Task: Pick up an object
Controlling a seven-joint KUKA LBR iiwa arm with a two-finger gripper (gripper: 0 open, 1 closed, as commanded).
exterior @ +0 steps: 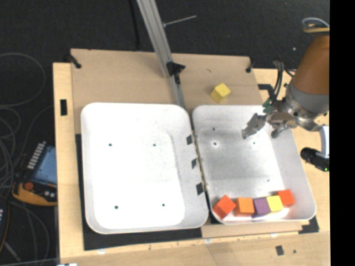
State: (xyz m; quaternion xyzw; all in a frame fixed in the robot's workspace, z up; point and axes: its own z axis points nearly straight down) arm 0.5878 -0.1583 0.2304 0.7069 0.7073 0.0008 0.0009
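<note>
Cubes (254,205), small, stiff and probably light, sit in a row at the lower edge of the right bin (288,154); pinch one across flat sides, though whether the gripper (252,127) is apart I cannot tell.

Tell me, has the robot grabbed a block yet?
Not yet. The gripper hangs over the right bin's far end with nothing seen in it. Five blocks sit untouched along the near edge, and a yellow block lies outside on the bench. Reaching down and lifting one is left.
</note>
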